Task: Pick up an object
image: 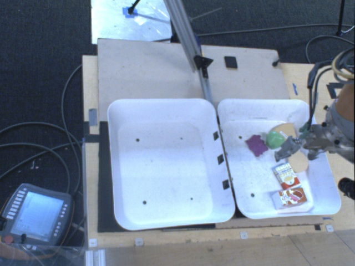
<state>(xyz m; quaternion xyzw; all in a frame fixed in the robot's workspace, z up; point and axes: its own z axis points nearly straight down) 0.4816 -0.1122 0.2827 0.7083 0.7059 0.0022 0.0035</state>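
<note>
The right bin [244,206] holds several small things. A purple block [255,144] lies near its middle, with a green ball [274,139] just to its right, resting against a pale yellow piece [284,128]. Two red-and-white packets [284,174] [292,196] lie toward the front right. My gripper [300,150] hangs low over the right side of this bin, right of the green ball and above the upper packet. Its fingers are spread open, the left fingertip [286,148] close to the ball, and nothing sits between them. A tan piece [300,163] shows just below the gripper.
The left bin [119,121] lies beside the right one, with black clips along the shared wall. A slanted metal pole [186,29] rises behind the bins. Cables and a teach pendant [36,212] lie on the floor at the left.
</note>
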